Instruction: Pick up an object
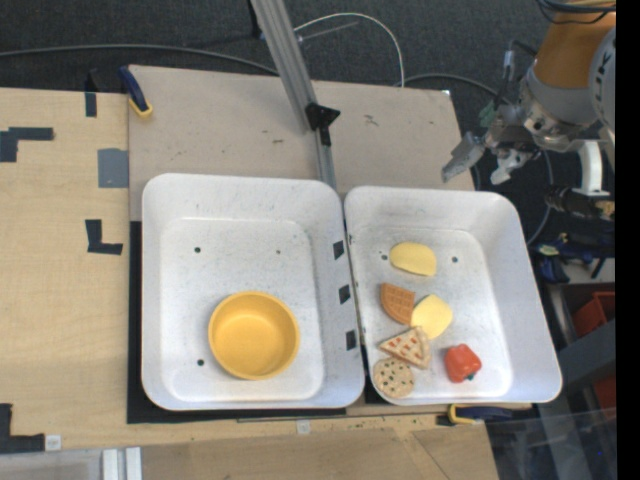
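The right bin (500, 228) holds several toy foods: a pale yellow piece (413, 259), an orange waffle-like piece (397, 302), a second yellow piece (432, 315), a pizza slice (406, 348), a cookie (393, 377) and a red pepper (461, 363). In the left bin (170, 218) lies a yellow bowl (254, 334). My gripper (478, 172) hangs above the far right corner of the right bin, beyond its rim. It is open with nothing between its fingers, well away from the foods.
A slanted grey metal pole (288, 48) with a black clamp crosses the back of the bench above the seam between the bins. Cables run behind it. A yellow-and-blue clamp (134, 92) sits at the back left.
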Available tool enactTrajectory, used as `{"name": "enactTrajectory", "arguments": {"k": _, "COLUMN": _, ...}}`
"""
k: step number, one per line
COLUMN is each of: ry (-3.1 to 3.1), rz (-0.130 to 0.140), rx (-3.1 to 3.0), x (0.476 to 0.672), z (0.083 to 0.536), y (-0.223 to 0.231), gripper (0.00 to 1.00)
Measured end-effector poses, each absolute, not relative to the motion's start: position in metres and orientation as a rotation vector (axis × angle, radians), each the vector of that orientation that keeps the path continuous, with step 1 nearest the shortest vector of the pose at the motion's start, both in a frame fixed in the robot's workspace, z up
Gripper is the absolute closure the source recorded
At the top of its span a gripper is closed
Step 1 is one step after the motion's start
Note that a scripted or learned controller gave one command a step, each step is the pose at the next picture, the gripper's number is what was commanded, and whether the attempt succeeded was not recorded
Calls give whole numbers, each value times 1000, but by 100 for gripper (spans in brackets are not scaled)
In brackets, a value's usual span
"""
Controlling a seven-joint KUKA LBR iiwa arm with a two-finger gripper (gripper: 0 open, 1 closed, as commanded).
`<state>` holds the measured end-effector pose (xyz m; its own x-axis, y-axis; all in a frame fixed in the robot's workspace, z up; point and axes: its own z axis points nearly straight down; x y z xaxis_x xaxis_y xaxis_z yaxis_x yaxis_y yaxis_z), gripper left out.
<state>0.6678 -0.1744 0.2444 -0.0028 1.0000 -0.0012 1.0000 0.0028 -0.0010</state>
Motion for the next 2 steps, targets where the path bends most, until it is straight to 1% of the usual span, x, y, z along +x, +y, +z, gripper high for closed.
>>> {"name": "enactTrajectory", "arguments": {"k": 1, "ry": 2224, "rz": -4, "rx": 2218, "x": 668, "z": 244, "y": -175, "gripper": 0}}
{"name": "enactTrajectory", "arguments": {"k": 2, "ry": 2228, "rz": -8, "rx": 2223, "x": 659, "z": 183, "y": -171, "gripper": 0}}
